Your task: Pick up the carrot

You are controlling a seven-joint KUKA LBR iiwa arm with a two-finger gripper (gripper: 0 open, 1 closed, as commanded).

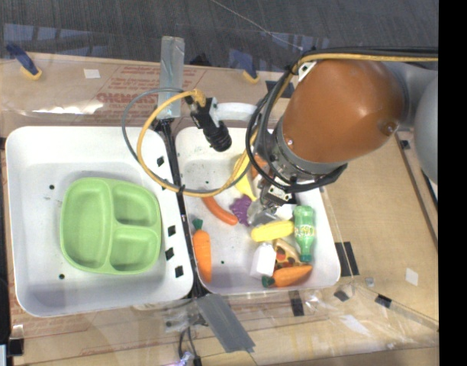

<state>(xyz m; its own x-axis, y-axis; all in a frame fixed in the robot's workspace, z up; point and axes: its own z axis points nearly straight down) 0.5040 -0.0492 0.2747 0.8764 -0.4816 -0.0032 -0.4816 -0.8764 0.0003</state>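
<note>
Item: carrot (201, 255), a toy by the look of it, orange with a green top, lying lengthwise along the left wall of the right bin (331, 242), top pointing away from the camera, clear of the other pieces. Probably light, hard and smooth, so it may slip or roll; the thick middle, taken across its width, looks the surest hold, though the bin wall just beside it leaves little room on that side. Gripper (265, 204): low over the clutter in the middle of the right bin, well apart from the carrot; mostly covered by the wrist, so whether it is spread or closed cannot be told. Nearby: purple grapes (239, 207), yellow banana (271, 230), green bottle (304, 231), and other orange pieces, perhaps more carrots, partly hidden. Left bin (20, 204): green divided plate (110, 225).
</note>
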